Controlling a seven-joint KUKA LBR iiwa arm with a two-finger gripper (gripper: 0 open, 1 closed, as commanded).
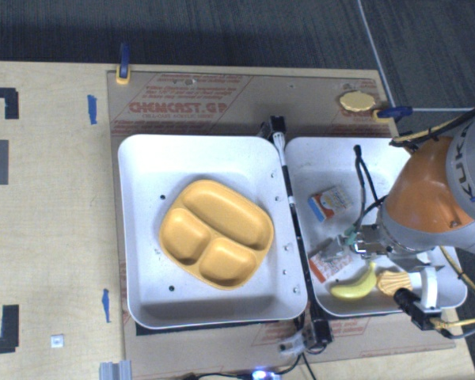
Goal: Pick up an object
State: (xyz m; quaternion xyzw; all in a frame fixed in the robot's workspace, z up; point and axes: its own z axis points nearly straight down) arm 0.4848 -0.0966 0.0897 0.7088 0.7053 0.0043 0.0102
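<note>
Low in the right bin (451,295), near the bottom edge of my frame, lies a yellow banana (355,285). Its long axis runs roughly left to right, tilting slightly up toward the right, with the curve sagging downward. Its right tip rises toward the arm's wrist, and its left end points at the divider between the bins.

Just to its right I see a tan, ridged object (394,280), close enough that I can't tell whether they touch. Just above and left of the banana sits a crumpled packet with red and white print (326,264), and higher up in the same bin a small white carton with orange and blue marks (329,203) lies well clear of it.

Over the right part of this bin hangs the arm (427,196), its orange band filling the middle right of the frame. The gripper (362,242) is below the wrist, just above the banana, but the arm's bulk and cables hide it, so I cannot tell its state.

In the left bin (142,165) rests a yellow three-compartment tray (215,232), turned at a slant. Both bins sit on a cardboard sheet (182,101) on the desk (47,212).
</note>
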